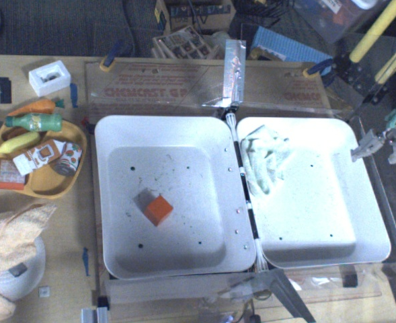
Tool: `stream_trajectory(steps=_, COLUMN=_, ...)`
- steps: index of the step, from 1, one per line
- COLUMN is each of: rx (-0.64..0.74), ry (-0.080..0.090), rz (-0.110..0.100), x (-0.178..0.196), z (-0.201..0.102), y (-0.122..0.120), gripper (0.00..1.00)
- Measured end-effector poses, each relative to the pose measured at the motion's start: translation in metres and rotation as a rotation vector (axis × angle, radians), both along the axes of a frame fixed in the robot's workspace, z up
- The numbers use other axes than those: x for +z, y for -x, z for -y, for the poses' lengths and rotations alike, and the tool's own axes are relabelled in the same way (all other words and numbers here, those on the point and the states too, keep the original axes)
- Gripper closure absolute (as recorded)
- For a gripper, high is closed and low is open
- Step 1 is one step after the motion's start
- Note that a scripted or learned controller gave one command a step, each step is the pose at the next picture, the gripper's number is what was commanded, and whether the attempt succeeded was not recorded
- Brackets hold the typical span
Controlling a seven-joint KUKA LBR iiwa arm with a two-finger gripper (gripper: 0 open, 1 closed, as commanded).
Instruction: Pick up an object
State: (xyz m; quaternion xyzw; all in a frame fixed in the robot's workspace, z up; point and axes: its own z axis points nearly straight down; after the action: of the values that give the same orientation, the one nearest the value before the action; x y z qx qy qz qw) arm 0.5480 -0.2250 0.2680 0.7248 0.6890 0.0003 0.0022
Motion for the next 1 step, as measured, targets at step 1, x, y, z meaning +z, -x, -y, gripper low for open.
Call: stream_trajectory(steps=1, rx=-0.282, ry=-0.001, rz=-0.001, x=0.0234, z=-0.0503, y=-0.0509, gripper=0.00)
